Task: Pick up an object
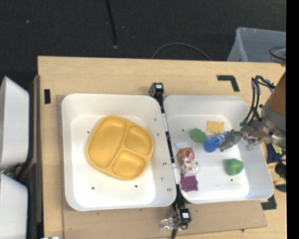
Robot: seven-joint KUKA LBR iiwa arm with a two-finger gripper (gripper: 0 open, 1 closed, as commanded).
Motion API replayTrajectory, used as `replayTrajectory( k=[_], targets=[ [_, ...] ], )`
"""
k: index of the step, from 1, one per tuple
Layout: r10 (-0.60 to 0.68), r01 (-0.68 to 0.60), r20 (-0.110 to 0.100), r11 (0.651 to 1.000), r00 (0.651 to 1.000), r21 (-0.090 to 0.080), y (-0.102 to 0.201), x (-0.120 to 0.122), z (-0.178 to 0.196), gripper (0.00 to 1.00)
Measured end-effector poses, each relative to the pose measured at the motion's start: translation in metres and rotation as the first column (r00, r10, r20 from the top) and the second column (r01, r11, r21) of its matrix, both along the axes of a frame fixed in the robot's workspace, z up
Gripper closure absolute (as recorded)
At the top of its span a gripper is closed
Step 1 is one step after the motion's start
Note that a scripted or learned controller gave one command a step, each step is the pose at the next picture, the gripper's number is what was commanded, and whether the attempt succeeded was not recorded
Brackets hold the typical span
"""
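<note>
The right bin [249, 185] holds several small objects. A blue piece [213, 143] lies near the middle, with a green piece [198, 134] to its left and a yellow block [215, 126] just behind. A round green object [233, 166] rests toward the front right. A red-and-white packet [187, 160] and a purple piece [189, 183] lie along the bin's left wall. My gripper [231, 140] reaches in from the right, low over the bin, with its tip right beside the blue piece's right end. Nothing is visibly lifted.
In the left bin [74, 193] lies a yellow divided plate [120, 147]. The grey arm with its orange band [275, 103] and cables hangs over the right bin's right wall. A pale blue container [254, 45] stands behind the bench at the back right.
</note>
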State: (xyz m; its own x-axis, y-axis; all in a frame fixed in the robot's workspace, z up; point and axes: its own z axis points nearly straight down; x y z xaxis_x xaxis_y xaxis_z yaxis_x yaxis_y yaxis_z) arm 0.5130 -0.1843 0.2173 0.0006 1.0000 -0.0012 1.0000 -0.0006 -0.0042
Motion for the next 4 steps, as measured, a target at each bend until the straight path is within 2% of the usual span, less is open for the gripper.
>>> replayTrajectory(
  k=[2, 3, 4],
  targets=[
    [-0.002, 0.002, 0.002, 1.0, 1.0, -0.001, -0.01, 0.013, -0.1, 0.0],
    [-0.005, 0.005, 0.009, 1.0, 1.0, 0.0, -0.01, 0.015, -0.086, 1.0],
    [-0.006, 0.006, 0.009, 1.0, 1.0, 0.0, -0.016, 0.013, -0.042, 1.0]
  ],
)
